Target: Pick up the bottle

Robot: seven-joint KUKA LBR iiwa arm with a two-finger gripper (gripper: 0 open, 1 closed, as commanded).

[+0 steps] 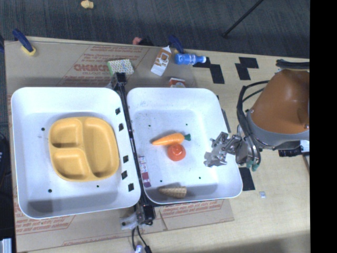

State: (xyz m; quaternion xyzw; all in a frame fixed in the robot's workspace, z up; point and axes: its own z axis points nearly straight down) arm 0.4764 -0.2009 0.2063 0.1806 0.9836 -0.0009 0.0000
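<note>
beyond the right bin (224,115), a blue bottle (188,59) lies on its side on the cardboard-covered bench (79,67). gripper (215,153) hovers inside that bin near a carrot (168,139); whether it is spread, i cannot tell.

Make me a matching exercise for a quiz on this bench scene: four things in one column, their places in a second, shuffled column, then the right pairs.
Things:
1. blue bottle
2. yellow divided tray
3. toy carrot
4. gripper

Places:
A. in the left bin
B. over the right bin's right side
C. on the bench behind the bins
D. middle of the right bin, just above a red-orange round toy

Pairs: 1-C, 2-A, 3-D, 4-B
</note>
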